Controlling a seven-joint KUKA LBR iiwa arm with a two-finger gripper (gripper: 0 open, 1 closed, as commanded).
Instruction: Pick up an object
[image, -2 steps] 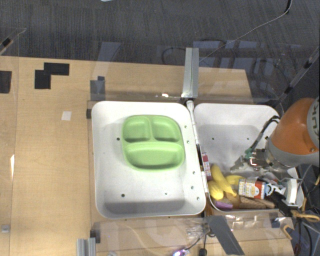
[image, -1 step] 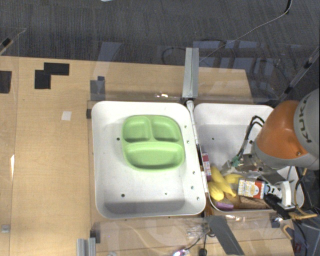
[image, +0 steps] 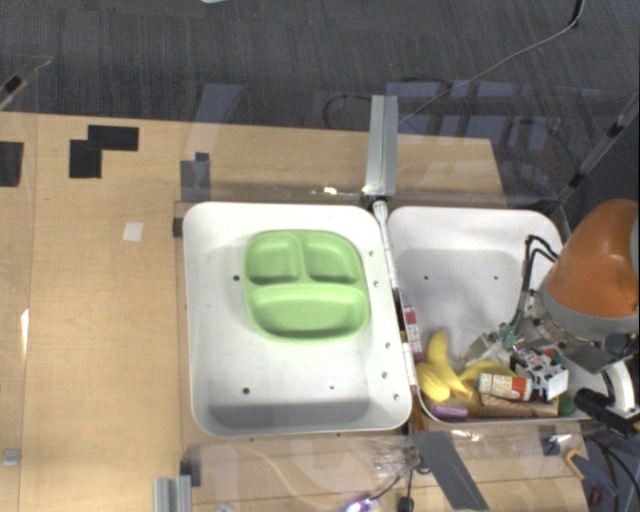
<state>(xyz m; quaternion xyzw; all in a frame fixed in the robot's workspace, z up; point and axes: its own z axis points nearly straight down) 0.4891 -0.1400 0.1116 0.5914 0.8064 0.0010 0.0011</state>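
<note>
- at the near right corner of the right bin (image: 450, 250), the gripper (image: 500, 342) hangs low over a heap of small things; its tip is lost against the clutter, so i cannot tell whether it is open or closed, and nothing can be seen held in it.
- just below the gripper in the view, toward the bin's near wall, lies a small bottle (image: 503, 384) with a red label, on its side, long axis running left to right.
- to the gripper's left, near but apart from it, lie the bananas (image: 440, 372); the plainest one runs near to far along the bin's left wall, curving at its near end toward the bottle.
- a purple thing (image: 450, 410) sits at the near wall under the bananas, a brown packet (image: 515, 405) lies beside it, and a black and white box (image: 545, 378) lies to the bottle's right; what each is i cannot say.
- judgement: the bottle is the closest pick, nearly under the gripper, so the move would be a short drop toward the near wall, closing across its short width; the bananas would need a shift left.
- risk, as i judge it: the heap is packed tight against the wall, so a grasp could catch a neighbour or slip.
- further out, the arm (image: 600, 265) with its orange band reaches in from the right.
- the left bin (image: 215, 330) holds a green plate (image: 303, 283), well apart from the gripper.
</note>
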